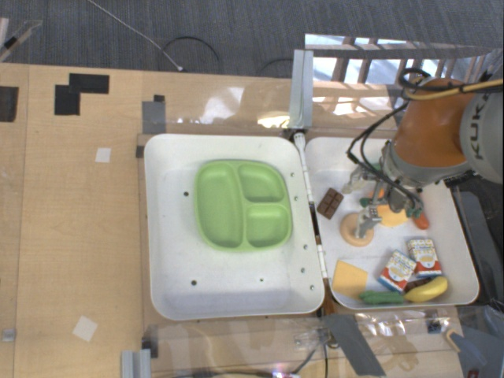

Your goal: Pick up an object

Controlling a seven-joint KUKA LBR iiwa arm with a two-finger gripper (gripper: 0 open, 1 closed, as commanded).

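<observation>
Tan round disc (356, 232) under pincer (365, 225), right bin (465, 235).

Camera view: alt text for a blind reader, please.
A grey arm's claw hangs over a round tan disc in the right white bin, among a yellow banana and small cartons. The left white bin holds a green divided plate.

The arm (465, 124) is a fat rounded grey body with dark lettering on its flank and a broad orange band above a grey wrist, black cables looping over and beside it, ending in a small metallic claw (368, 215) of pale, slender parts.
</observation>
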